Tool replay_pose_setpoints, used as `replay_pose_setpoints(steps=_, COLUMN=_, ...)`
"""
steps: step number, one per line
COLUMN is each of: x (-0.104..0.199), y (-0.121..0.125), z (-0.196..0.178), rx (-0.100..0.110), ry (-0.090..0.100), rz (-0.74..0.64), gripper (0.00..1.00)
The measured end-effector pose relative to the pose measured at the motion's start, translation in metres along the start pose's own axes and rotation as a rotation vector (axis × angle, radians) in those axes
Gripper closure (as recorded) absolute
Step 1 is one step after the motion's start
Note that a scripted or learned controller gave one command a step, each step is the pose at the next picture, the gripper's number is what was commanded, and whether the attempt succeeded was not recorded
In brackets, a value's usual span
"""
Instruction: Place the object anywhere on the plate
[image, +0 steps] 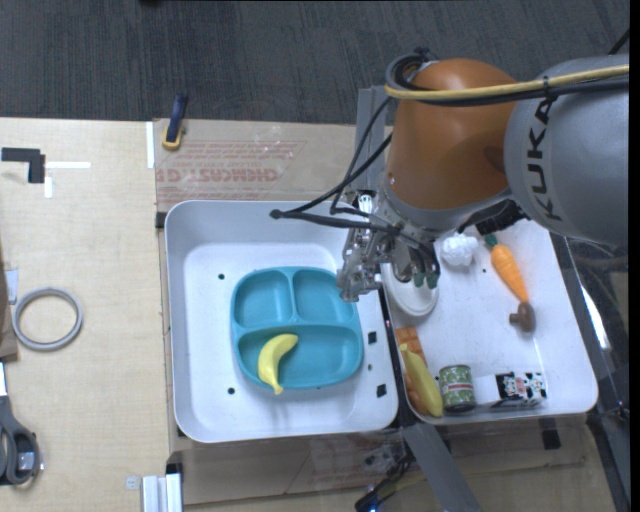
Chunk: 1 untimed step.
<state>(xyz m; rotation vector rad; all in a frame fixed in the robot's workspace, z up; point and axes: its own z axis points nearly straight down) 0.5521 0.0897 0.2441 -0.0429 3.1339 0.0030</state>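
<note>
Gripper (362, 272) sat at the top-right rim of the blue plate (297, 327), right by the wall between the two bins. You couldn't tell from this angle whether it was open or closed, and nothing was visibly held.

Banana (275, 360) was already lying in the plate's lower-left compartment, curved, fully inside the rim. If that was your object, the placement looked done. It looked like a light toy, smooth and a bit slippery; my call was to take it across the middle of the curve, where it's thickest.

The left bin (190, 330) held the plate and banana. In the right bin (560, 290) you had an orange carrot (508, 272), a white lump (458, 250) next to it, a small brown piece (521, 319), a green can (456, 386), a black-and-white box (520, 387) and a yellow-orange item (420, 380) along the divider. A white round dish (415, 297) sat just under the wrist.

Main obstructions: the divider wall and plate rim directly beside the gripper, plus the cable bundle (330, 205) hanging over the bin. A grey tape ring (44, 318) lay well apart on the tabletop (80, 250).
</note>
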Motion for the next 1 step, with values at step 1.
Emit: replay_pose_setpoints(steps=1, x=0.0000, y=-0.0002, z=0.0001, rx=0.000, ry=0.000, rz=0.000, gripper=0.00)
